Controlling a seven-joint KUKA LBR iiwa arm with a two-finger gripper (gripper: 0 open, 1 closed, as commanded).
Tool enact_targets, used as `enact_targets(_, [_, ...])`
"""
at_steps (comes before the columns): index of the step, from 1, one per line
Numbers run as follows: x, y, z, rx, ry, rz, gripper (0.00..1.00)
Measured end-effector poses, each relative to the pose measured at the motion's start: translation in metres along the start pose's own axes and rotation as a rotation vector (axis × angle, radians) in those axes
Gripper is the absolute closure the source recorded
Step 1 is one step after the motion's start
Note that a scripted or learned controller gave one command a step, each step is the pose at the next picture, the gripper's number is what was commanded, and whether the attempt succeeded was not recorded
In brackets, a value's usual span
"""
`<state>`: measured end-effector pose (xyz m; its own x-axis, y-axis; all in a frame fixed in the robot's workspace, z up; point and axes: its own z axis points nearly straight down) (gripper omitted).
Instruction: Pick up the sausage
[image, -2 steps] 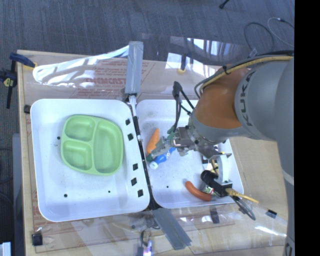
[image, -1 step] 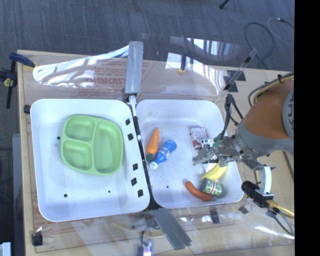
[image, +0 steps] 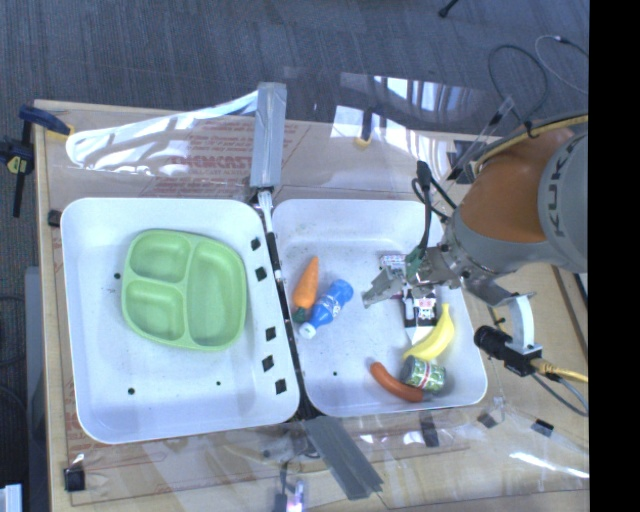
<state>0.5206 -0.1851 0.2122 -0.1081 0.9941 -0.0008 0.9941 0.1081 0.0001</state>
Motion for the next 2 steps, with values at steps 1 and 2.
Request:
enact_targets(1, [-0.0070, -0.0430, 0.1210, 0.002, 0.002, 0.227, 0.00])
enact_targets(2, [-0.0070, -0.0424, 0.1111, 0.002, 0.001, 0.222, 1.00])
